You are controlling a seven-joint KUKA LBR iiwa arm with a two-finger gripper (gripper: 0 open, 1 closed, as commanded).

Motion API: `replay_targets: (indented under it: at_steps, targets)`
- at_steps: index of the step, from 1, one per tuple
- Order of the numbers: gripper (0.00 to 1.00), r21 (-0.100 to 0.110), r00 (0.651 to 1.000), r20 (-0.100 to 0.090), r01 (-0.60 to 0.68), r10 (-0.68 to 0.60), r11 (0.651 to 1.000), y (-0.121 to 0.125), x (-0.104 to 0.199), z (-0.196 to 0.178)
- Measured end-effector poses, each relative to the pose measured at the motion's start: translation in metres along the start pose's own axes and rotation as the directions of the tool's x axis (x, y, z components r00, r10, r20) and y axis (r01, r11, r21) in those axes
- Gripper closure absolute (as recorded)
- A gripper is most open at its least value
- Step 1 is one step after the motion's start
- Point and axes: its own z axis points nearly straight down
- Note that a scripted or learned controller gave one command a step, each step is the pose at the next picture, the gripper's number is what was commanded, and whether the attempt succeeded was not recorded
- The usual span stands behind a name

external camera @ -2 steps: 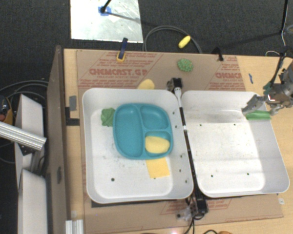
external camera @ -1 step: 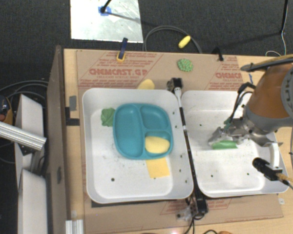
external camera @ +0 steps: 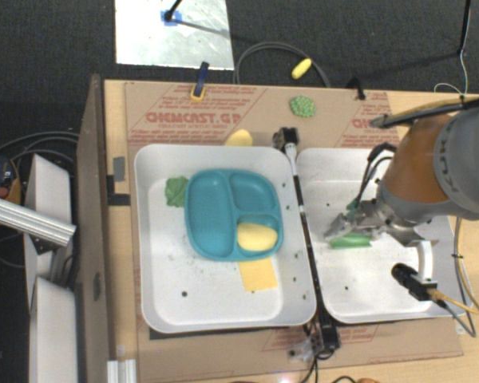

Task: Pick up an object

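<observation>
One green object [external camera: 353,242], flat and elongated, is the only loose thing you see in the right bin [external camera: 343,298]. It lies on the white floor near the middle of that bin, a little toward the left wall. The gripper [external camera: 345,227] is down right at it, just above its upper edge in the view and seemingly touching it. You cannot tell whether the gripper is open or closed, nor whether it has any hold on the object. The grey arm [external camera: 463,166] reaches in from the right, and its orange band [external camera: 411,170] sits over the upper right part of the bin.

Just beside it, in the left bin [external camera: 164,294], you find a teal divided plate [external camera: 211,214] lying flat near the middle. A rounded yellow piece [external camera: 256,236] rests in the plate's lower right compartment. A flat yellow square [external camera: 259,275] lies on the bin floor, touching the plate's lower edge. A green leafy piece [external camera: 176,190] sits against the plate's upper left edge.

Beyond the bins, a pale yellow item [external camera: 239,139] rests at the far rim of the left bin. A green studded disc [external camera: 302,106] lies on the printed cardboard sheet [external camera: 184,114] behind the bins. Farther back, off the bench, you see a small yellow object [external camera: 302,69] and a silvery sheet [external camera: 176,30] on the dark floor.
</observation>
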Motion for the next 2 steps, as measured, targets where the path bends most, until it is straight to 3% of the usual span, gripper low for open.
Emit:
replay_targets:
  at_steps: [1, 2]
  targets:
    - [1.0, -0.004, 1.0, 0.001, -0.002, 0.002, 1.0, 0.001, -0.001, -0.012]
    - [1.0, -0.014, 1.0, -0.001, 0.008, -0.008, 1.0, 0.022, 0.08, -0.108]
